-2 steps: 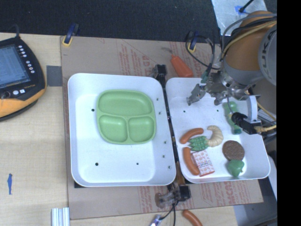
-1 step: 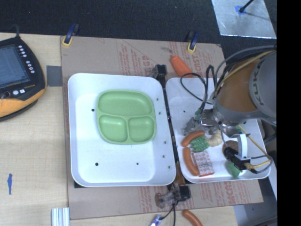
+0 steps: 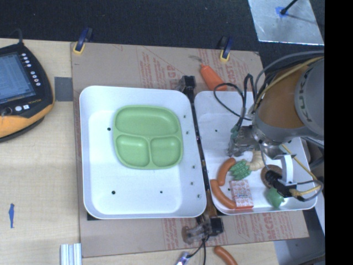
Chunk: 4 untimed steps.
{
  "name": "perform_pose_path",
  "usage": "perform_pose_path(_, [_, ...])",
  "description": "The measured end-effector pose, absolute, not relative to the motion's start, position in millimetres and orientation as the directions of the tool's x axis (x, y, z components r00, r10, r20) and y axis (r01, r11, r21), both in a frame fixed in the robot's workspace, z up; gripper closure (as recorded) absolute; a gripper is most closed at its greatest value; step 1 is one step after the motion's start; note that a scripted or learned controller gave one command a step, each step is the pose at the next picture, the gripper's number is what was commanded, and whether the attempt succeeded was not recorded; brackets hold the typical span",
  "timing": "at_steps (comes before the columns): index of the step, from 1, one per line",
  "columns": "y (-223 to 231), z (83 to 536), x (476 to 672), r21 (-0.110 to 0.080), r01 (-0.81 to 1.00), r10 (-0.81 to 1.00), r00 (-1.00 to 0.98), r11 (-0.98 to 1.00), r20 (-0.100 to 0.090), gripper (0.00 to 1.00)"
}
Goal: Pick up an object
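My gripper (image 3: 241, 146) hangs low inside the right bin (image 3: 209, 106), near its middle, under the grey arm with the orange band (image 3: 281, 106). Just below it lie a green broccoli-like toy (image 3: 240, 170) and a curved orange sausage (image 3: 223, 170). A cream piece (image 3: 257, 160) sits right beside the gripper's lower right. Further toward the front are a second orange sausage (image 3: 218, 194), a red and white packet (image 3: 241, 195), a brown ring (image 3: 270, 176) and a green piece (image 3: 274, 198). Nothing can be made out in the gripper's grasp.
The left bin (image 3: 94, 148) holds a green divided plate (image 3: 148, 136). An orange carrot (image 3: 211, 76) lies outside the right bin's back edge, another orange piece (image 3: 226, 254) below the front edge. A teach pendant (image 3: 19, 90) rests at far left. Black cables (image 3: 231, 95) loop over the right bin.
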State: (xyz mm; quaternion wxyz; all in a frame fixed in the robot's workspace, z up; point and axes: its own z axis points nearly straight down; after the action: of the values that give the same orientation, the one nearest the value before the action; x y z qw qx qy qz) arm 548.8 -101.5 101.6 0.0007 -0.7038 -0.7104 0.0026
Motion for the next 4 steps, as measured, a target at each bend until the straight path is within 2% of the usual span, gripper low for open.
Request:
perform_pose_path(1, [-101.4, 101.6, 548.8, -0.004, 1.000, 1.000, -0.009, 0.009, -0.003, 0.00])
perform_pose_path(2, [-101.2, 91.4, 487.0, -0.003, 1.000, 1.000, -0.005, 0.005, 0.000, 0.00])
perform_pose_path(3, [-91.8, 91.7, 537.2, -0.003, 1.000, 1.000, -0.007, 0.007, -0.001, 0.00])
perform_pose_path(4, [-93.1, 101.6, 537.0, -0.005, 1.000, 1.000, -0.010, 0.010, -0.003, 1.00])
